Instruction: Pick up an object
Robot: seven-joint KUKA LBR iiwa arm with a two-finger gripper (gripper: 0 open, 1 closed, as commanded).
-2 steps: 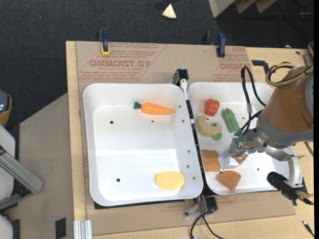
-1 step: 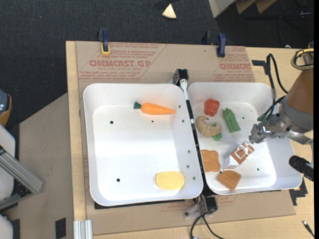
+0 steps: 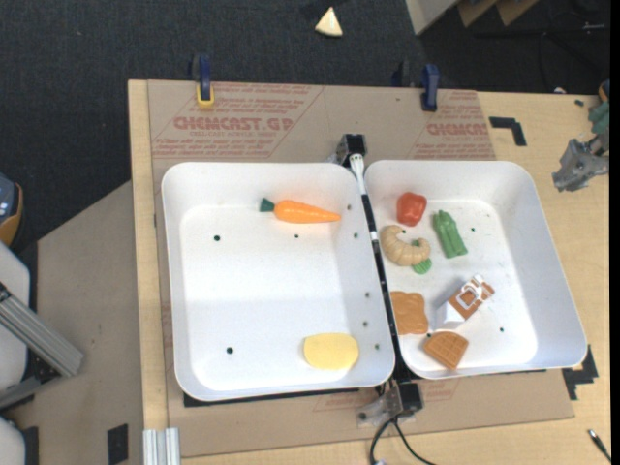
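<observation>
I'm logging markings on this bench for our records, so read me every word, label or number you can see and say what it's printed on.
"CHEMCAST GP" in red, on the brown protective paper of the board behind the left bin.
The same red print repeats behind the right bin, at, too faint to read fully.
The small brown-and-white package in the right bin: markings too small to read.

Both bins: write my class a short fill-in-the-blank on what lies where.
1. The carrot lies in the ___ bin.
2. The yellow disc lies near that bin's ___ edge.
3. The red pepper lies in the ___ bin.

Missing words: left; front; right
</observation>
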